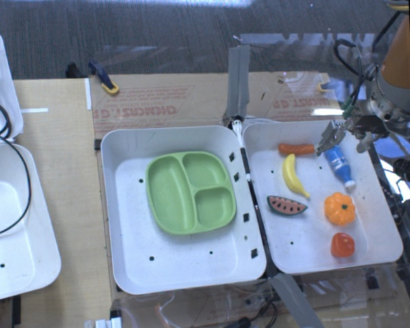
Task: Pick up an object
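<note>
A wooden bench [61,167] is seen across the frame. Two white bins are borne on it, the left bin [119,219] at centre, the right bin [381,250] at right. A clamp [103,79] lies at upper left.

Bright, even light falls from above my desk [52,133]; the white bins [125,219] reflect it strongly (almost washed out on the left). Shadows stay soft and short. A pale glare streaks the dark floor [183,0] at the top. Focus is slightly soft overall.

Right bin [278,255] crowded — fruit, bottle [339,165]; bare floor front-left
</note>
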`<state>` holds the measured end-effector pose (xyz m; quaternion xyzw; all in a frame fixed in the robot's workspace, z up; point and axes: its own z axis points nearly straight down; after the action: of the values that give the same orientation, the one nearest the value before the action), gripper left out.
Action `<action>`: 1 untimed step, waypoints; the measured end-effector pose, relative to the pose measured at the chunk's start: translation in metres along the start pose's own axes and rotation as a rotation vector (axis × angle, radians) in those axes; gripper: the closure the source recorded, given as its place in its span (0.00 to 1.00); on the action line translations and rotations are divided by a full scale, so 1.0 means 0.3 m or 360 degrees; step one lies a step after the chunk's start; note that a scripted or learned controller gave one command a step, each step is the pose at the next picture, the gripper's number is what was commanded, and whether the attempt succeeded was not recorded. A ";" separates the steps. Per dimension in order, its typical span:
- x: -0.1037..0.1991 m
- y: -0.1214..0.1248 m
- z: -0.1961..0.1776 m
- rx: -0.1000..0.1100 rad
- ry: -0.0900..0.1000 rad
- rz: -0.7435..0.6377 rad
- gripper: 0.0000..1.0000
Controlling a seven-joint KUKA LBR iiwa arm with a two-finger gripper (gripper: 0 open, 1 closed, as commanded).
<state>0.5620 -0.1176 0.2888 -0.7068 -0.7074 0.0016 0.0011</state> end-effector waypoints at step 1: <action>0.045 0.026 0.611 -0.0002 0.0001 -0.0461 0.00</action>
<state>0.5690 -0.1042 0.1054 -0.5973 -0.8020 0.0007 0.0011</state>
